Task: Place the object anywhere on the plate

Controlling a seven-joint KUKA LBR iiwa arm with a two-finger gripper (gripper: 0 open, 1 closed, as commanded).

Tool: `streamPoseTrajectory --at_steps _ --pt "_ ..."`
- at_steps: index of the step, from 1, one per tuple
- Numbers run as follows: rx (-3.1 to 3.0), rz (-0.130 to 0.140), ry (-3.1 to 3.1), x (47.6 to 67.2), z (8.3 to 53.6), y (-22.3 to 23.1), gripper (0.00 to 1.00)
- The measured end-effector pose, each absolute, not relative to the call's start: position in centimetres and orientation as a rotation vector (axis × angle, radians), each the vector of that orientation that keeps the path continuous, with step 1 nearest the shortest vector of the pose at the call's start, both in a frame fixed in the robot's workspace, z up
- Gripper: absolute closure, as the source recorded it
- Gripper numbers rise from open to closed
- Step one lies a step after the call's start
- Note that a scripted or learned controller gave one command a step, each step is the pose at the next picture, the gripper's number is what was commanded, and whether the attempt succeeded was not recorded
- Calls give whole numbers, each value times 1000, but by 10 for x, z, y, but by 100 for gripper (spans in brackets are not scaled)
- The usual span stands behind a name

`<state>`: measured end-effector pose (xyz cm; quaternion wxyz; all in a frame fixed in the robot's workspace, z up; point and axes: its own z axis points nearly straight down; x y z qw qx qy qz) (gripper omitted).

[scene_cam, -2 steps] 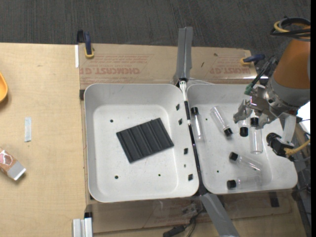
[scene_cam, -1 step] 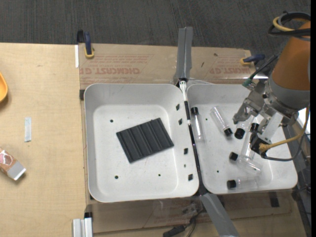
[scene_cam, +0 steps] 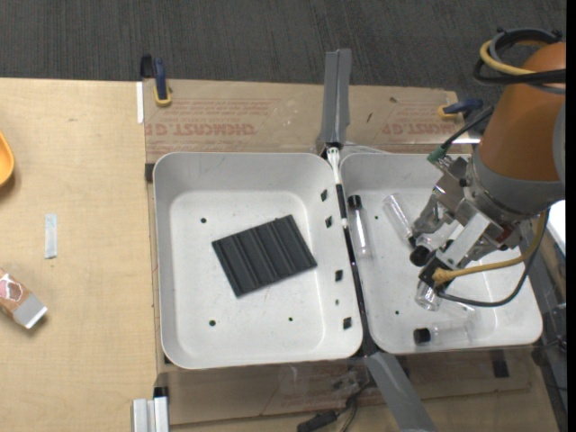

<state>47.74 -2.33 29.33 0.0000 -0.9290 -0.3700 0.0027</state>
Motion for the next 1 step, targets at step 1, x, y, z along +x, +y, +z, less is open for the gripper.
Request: streamPoseTrajectory --at_steps 1 --pt "-2954 10 -1072 477 298 51 100"
